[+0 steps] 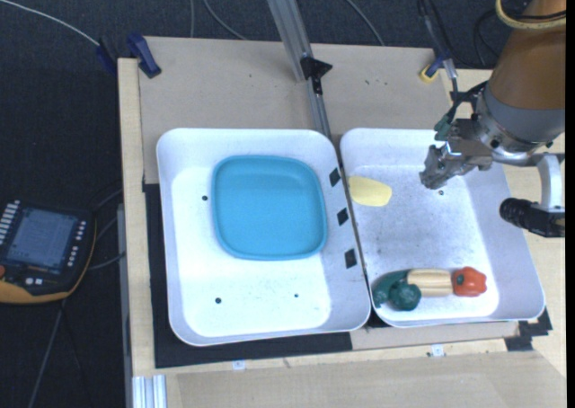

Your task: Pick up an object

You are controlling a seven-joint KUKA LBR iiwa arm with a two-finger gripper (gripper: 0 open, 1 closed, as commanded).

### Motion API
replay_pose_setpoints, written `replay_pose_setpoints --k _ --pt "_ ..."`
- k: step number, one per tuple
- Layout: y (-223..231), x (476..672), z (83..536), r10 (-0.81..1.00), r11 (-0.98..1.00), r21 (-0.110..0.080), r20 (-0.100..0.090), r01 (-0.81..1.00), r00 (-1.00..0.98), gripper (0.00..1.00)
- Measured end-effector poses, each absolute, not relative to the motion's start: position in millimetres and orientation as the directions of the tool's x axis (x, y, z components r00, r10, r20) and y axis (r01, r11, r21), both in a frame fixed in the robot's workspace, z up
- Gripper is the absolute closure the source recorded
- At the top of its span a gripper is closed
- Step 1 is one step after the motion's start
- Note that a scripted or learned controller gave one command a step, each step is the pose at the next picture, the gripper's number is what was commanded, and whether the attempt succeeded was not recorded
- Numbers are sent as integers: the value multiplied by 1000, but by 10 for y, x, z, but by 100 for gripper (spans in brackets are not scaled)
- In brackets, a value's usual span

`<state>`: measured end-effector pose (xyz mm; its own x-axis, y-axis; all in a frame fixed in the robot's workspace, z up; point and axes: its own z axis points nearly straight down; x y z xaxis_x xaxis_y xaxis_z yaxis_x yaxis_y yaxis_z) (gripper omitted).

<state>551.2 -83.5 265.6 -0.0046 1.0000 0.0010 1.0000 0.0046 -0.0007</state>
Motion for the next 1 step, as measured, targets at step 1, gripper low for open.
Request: replay_pose_setpoints --k 1 --pt "-246 5557 2520 1000 5 -1 1 1000 -5 100"
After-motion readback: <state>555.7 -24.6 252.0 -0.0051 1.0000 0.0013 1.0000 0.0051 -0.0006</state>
